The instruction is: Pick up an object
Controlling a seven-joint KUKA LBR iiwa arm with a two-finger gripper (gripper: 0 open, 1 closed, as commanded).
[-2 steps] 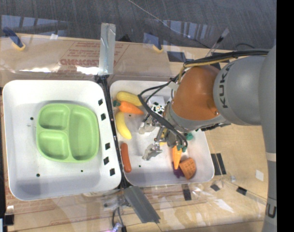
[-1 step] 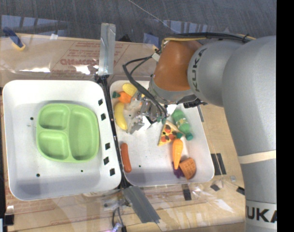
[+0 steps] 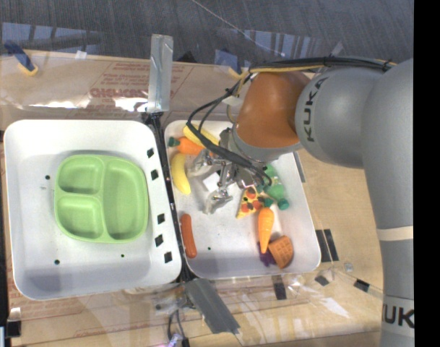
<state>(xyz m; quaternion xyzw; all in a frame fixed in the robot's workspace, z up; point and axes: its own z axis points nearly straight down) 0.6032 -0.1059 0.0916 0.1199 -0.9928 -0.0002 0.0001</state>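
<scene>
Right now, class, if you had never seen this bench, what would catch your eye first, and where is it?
First the big grey arm with its orange band, reaching in from the right over the right bin. Next the green tray, alone in the left bin. Then the bright toy food under the arm: a banana, a carrot and a sausage.

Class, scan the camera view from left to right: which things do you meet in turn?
Green divided plastic plate → yellow toy banana → metal claw → orange toy carrot → brown waffle-patterned toy.
</scene>
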